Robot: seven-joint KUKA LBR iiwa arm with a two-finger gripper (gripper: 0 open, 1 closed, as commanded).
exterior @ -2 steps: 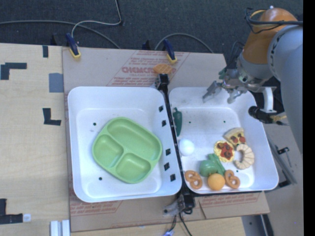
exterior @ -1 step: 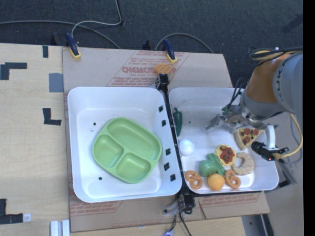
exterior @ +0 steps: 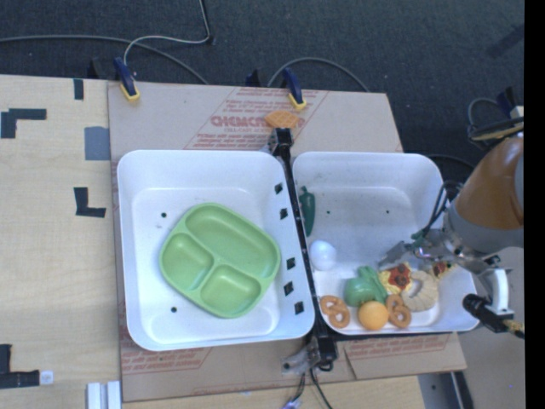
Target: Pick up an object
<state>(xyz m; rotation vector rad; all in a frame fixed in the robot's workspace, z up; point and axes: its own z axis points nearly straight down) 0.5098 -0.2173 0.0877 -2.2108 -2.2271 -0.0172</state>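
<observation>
On brown cardboard two white bins [exterior: 136,228] are set, a green divided tray [exterior: 220,259] in the left one, and the gripper [exterior: 410,254], seemingly spread open and empty, is lowered over toy food [exterior: 375,301] in the right bin's near corner; closing on one piece is needed next.

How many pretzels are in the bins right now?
2, both in the right bin near its front wall: one pretzel left of the orange ball, another right of it. The gripper may hide more.
</observation>
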